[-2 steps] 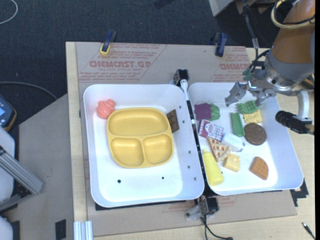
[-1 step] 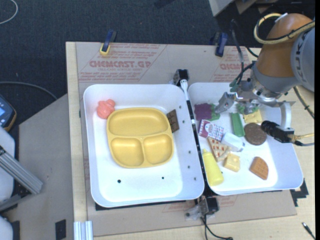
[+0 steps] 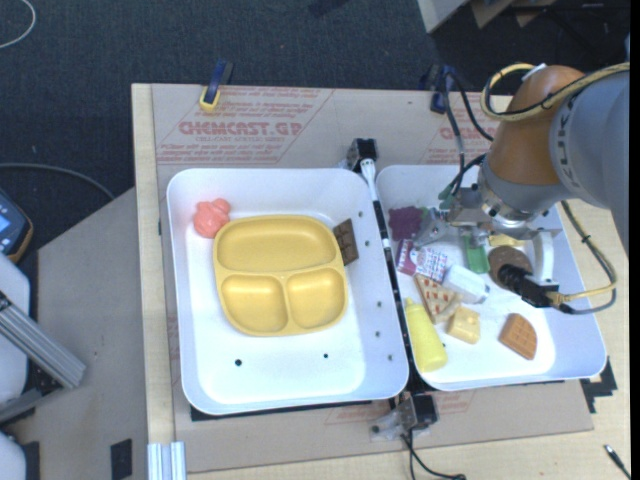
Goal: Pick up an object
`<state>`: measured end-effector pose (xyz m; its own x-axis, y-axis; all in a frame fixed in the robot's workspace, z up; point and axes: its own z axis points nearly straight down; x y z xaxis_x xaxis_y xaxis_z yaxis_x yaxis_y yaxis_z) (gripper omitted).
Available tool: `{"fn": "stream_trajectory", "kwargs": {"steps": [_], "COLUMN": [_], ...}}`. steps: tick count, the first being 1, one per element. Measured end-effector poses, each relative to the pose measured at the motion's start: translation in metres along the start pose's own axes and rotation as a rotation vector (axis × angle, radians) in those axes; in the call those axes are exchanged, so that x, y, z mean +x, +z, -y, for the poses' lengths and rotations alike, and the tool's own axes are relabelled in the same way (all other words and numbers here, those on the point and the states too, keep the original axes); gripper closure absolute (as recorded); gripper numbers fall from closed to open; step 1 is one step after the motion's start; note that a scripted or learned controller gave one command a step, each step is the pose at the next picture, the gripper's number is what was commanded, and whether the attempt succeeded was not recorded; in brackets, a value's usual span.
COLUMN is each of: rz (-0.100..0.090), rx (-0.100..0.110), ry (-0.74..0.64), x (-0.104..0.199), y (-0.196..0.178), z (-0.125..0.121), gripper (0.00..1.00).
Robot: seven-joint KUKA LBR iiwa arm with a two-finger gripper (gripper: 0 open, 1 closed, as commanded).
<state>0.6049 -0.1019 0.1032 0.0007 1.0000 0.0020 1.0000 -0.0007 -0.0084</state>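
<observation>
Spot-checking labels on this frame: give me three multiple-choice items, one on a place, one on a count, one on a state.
1. Which bin holds the yellow divided plate?
A. left bin
B. right bin
C. neither

2. How many compartments does the plate have?
A. two
B. three
C. four

3. How does the pink toy sit?
A. on the plate
B. beside the plate, at its upper left corner
C. in the right bin

Answers: 1 A, the plate lies in the left bin. 2 B, one long section above two smaller ones. 3 B, it lies on the bin floor by the plate's corner.

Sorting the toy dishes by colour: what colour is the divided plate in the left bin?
The divided plate is yellow, seen clearly in the camera view.
</observation>
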Motion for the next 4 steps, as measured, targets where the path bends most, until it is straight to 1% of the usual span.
{"fn": "stream_trajectory", "kwargs": {"steps": [1, 2, 3, 4], "rz": [-0.001, -0.002, 0.003, 0.003], "rx": [-0.012, -0.021, -0.015, -0.015], "ry": [-0.001, -0.001, -0.003, -0.002], "x": [0.001, 0.002, 0.011, 0.014], "y": [0.013, 0.001, -0.048, -0.092], "z": [-0.003, -0.006, -0.011, -0.009], "gripper": [0.00, 1.00, 1.00, 1.00]}}
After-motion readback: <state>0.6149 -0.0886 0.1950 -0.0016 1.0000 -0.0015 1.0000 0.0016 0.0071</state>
